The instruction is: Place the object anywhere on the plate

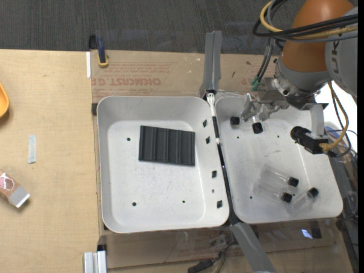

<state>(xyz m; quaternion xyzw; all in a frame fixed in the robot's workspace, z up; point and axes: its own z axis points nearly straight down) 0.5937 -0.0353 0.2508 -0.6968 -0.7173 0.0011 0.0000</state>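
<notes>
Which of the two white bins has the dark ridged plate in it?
The left bin. The dark ridged plate lies flat in its upper middle; the right bin holds clear black-capped vials instead.

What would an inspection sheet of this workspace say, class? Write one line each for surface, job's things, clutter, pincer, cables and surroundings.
Surface: two white bins side by side, left bin and right bin, on a brown bench.
Job's things: dark ribbed plate flat in the left bin; clear vials with black caps lying in the right bin.
Clutter: small packet and pale strip on the bench.
Pincer: pincer low over the right bin's far part, nothing seen between its fingers.
Cables: yellow and black cables loop over the arm.
Surroundings: dark carpet beyond the bench.
</notes>
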